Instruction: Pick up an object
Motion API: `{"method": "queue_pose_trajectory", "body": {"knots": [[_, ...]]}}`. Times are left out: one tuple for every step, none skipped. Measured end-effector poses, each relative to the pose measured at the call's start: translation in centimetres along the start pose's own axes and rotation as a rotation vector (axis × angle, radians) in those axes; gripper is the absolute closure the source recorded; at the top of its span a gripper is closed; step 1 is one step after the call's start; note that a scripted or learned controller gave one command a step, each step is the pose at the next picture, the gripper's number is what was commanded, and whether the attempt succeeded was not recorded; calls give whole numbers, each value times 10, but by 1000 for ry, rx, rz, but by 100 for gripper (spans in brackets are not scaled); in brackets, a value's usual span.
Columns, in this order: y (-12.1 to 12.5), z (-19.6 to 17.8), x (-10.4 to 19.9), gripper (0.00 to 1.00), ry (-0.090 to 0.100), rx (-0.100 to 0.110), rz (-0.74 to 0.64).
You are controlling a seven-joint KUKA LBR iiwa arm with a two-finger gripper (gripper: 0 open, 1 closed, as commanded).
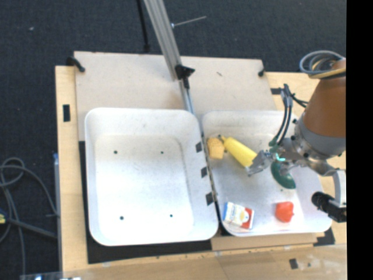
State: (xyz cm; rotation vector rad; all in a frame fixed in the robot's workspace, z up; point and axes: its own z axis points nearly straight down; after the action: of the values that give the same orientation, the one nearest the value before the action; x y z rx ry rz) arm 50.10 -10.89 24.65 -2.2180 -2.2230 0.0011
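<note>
Camera view, looking down on the bench, shows the arm [326, 112] reaching in over the right bin [233, 124], with the gripper [260, 163] low in the bin's middle, just beside the lower end of a yellow object [239, 150] that lies at a slant. Whether the jaws stand apart or together cannot be told from this angle, and nothing is visibly caught between them. A tan block [216, 148] touches the yellow object's upper end, close to the wall shared with the left bin [145, 121]. A dark green object [285, 177] lies just beside the gripper under the wrist, a red object [284, 212] sits nearer the front rim, and a small white and red carton [238, 215] rests at the front left corner. The likely trouble is a glancing contact: the yellow object looks rounded and smooth, so a closure at its very tip could squeeze it out sideways toward the tan block. The green object crowding the gripper could also be nudged or pinched instead.
</note>
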Motion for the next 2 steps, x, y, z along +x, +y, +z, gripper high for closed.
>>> {"method": "queue_pose_trajectory", "body": {"knots": [[1,-2,0,0,-1,-5,4],[-7,52,4,0,-1,1,3]]}}
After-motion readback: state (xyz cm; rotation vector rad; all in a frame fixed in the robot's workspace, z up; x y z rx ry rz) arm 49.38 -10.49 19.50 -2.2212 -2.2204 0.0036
